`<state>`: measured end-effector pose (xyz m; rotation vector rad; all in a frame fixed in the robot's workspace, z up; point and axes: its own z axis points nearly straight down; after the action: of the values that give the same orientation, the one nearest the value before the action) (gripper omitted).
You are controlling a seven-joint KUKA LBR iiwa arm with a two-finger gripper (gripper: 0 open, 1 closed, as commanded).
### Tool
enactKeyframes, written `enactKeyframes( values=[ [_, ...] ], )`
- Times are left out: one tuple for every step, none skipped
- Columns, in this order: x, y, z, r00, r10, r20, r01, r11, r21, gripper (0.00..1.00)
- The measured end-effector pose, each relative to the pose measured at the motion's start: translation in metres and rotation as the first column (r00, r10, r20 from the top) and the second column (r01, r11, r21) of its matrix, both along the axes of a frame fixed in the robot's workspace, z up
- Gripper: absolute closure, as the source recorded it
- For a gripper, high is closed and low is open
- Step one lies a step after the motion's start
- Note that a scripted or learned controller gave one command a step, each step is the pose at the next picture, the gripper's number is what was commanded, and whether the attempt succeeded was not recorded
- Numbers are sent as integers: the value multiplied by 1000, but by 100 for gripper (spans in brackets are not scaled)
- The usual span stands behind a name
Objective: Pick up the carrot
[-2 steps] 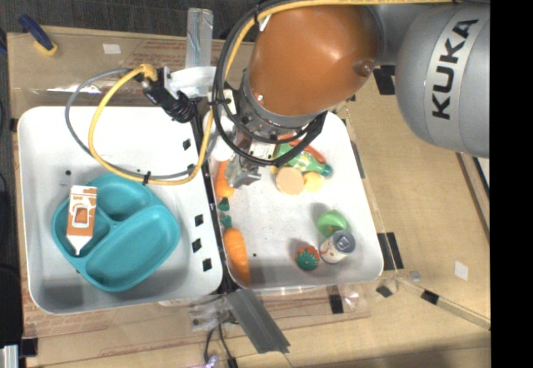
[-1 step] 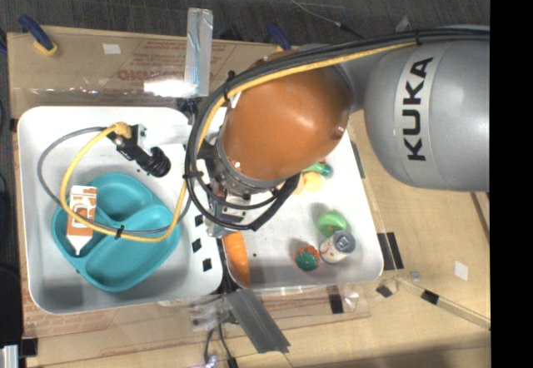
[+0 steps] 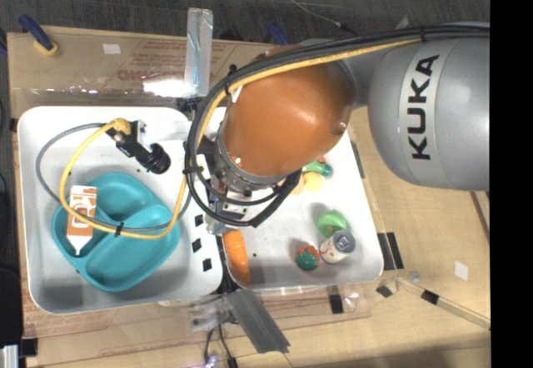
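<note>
- Just below the frame's centre, the grey two-finger gripper hung under the arm's orange band; its fingers were hidden, so open or closed could not be told.
- The orange tapered carrot lay directly beneath it, against the right white bin's lower left wall.
- Lower right sat a green round toy and a small can.
- At left, the other white bin held a teal divided plastic dish.

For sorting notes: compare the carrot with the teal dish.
The carrot is orange, small and elongated; the teal dish is far larger and divided into compartments. The carrot lies in the right bin, the dish in the left bin. Both rest on bin floors.
</note>
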<state>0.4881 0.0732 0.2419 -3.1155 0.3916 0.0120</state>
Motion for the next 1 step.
enactKeyframes(
  values=[
    [83, -11, 19, 965, -261, 7, 261, 965, -1, 100]
  ],
)
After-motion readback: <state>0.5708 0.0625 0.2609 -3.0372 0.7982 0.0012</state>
